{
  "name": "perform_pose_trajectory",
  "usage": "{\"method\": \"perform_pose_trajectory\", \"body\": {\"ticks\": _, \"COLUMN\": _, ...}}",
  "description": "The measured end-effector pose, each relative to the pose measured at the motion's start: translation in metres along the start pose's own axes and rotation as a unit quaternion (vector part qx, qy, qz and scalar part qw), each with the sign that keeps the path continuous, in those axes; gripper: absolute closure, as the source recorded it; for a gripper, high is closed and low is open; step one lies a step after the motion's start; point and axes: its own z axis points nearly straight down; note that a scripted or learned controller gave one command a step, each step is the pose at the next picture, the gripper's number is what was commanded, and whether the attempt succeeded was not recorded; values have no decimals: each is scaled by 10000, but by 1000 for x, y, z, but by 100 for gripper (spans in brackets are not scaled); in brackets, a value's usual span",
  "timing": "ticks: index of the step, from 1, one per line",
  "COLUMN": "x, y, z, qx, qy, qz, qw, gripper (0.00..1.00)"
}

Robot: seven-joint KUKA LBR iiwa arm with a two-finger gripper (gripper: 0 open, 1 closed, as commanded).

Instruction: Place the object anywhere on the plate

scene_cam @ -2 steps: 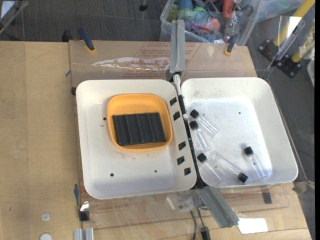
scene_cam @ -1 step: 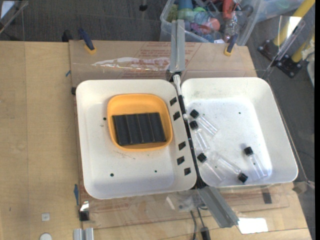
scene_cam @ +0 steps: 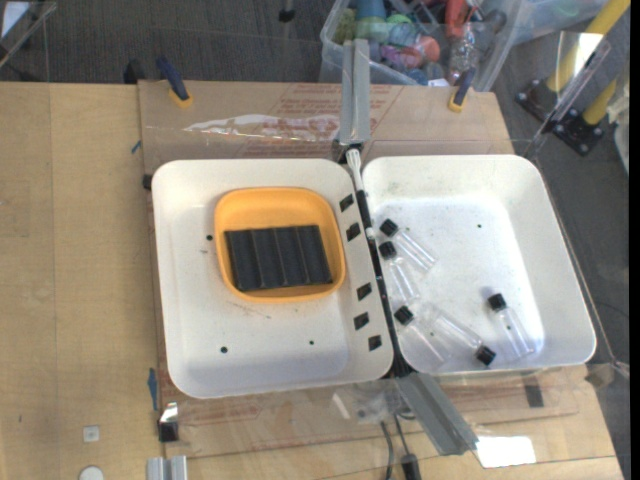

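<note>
An orange plate (scene_cam: 276,202) with rounded corners lies in the left white bin (scene_cam: 200,353), toward its back middle. A black ribbed rectangular object (scene_cam: 277,257) rests flat on the plate and covers most of its floor. In the right white bin (scene_cam: 470,193) lie several clear vials with black caps, among them one by the divider (scene_cam: 404,251), one near the front (scene_cam: 455,334) and one at the right (scene_cam: 508,326).
A row of small black tabs (scene_cam: 360,278) runs along the divider between the bins. A clear box of colourful items (scene_cam: 430,18) stands behind the bench. Brown cardboard (scene_cam: 260,118) lies under the bins, with a blue clamp (scene_cam: 176,84) at its back left.
</note>
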Motion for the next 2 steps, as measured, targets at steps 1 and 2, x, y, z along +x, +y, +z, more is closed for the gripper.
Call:
{"method": "perform_pose_trajectory", "body": {"ticks": 1, "x": 0, "y": 0, "z": 0, "qx": -7, "qy": -3, "qz": -1458, "qw": 9893, "gripper": 100}}
{"method": "perform_pose_trajectory", "body": {"ticks": 2, "x": 0, "y": 0, "z": 1, "qx": -19, "qy": -5, "qz": -3304, "qw": 9438, "gripper": 100}}
